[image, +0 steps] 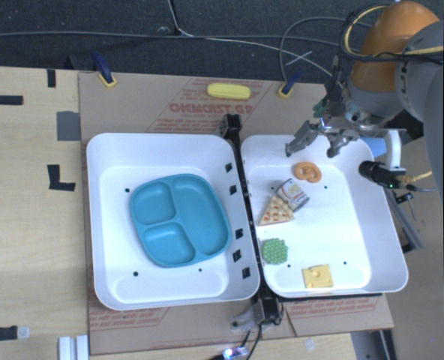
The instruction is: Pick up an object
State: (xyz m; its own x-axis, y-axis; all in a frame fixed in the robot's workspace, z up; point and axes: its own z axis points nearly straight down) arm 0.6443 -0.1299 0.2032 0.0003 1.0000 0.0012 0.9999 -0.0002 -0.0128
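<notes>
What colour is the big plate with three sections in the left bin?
The three-section plastic plate is light blue, seen clearly in the camera view.

arm point(402, 43) cropped (right edge), packet point(291, 194) label unreadable

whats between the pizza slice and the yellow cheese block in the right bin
Camera view: a green broccoli piece sits roughly between the pizza slice and the cheese block, a bit left of the line; otherwise bare white bin floor.

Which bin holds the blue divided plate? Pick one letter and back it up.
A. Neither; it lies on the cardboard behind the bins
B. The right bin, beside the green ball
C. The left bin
C: the blue divided plate lies flat in the left bin, while the right bin holds the small items, such as the green ball.
</notes>
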